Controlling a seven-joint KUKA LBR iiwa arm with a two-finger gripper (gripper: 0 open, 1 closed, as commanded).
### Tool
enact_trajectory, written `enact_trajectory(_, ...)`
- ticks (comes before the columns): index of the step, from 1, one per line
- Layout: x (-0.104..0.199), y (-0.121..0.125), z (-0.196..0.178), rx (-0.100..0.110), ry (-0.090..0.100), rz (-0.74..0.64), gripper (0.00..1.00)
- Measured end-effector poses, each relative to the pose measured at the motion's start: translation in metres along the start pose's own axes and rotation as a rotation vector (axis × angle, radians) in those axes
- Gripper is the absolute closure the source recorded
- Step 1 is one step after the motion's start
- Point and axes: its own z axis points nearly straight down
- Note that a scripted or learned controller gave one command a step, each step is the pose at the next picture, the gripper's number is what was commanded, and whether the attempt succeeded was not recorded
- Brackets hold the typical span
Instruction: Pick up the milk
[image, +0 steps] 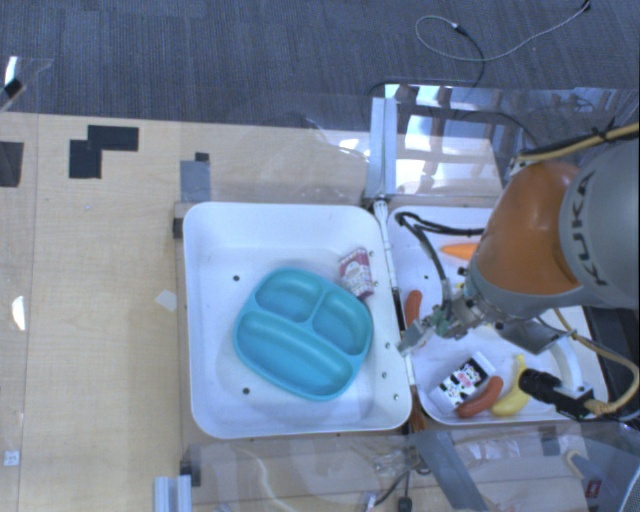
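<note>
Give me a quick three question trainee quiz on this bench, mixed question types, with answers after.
1. True or false: the blue plate lies in the left bin.
2. Which lies nearest the milk in the right bin? A) the sausage B) the carrot C) the red packet
3. Fill in: the banana lies on the milk's ____ side in the picture.

Key
1. True.
2. A: the sausage lies right against the carton's lower edge.
3. Right.
</note>
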Motion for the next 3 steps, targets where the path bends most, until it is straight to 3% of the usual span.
enact_trajectory(1,-0.052,-0.025,0.000,0.000,-0.001,0.021,0.00)
enact_trajectory(2,-0.076,-0.036,0.060,0.003,0.000,0.043,0.00)
enact_trajectory(3,-0.083,-0.037,0.096,-0.006,-0.004,0.026,0.00)
